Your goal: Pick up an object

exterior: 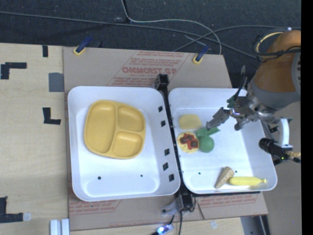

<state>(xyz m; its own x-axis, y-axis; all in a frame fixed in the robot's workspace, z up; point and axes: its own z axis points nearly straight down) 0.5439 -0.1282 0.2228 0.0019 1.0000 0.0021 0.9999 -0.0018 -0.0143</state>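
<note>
The right bin (254, 151) holds several toy foods. A pale yellow piece (190, 121) lies near its left wall. Below it sit a small pizza-like round (189, 142) and a green pear-shaped toy (206, 142). A cone (224, 176) and a banana (248, 181) rest by the front wall. My gripper (226, 123) hangs over the bin's middle, open. Its left finger (215, 122) reaches down to the top of the green toy, and its right finger (240, 123) stands apart over bare bin floor. Nothing is between the fingers.
The left bin (120, 177) holds a yellow compartment plate (115, 129). A black divider with clips (168, 131) runs between the bins. Cables (161, 21) cross the dark floor behind. The arm's body (276, 77) stands over the right bin's far right corner.
</note>
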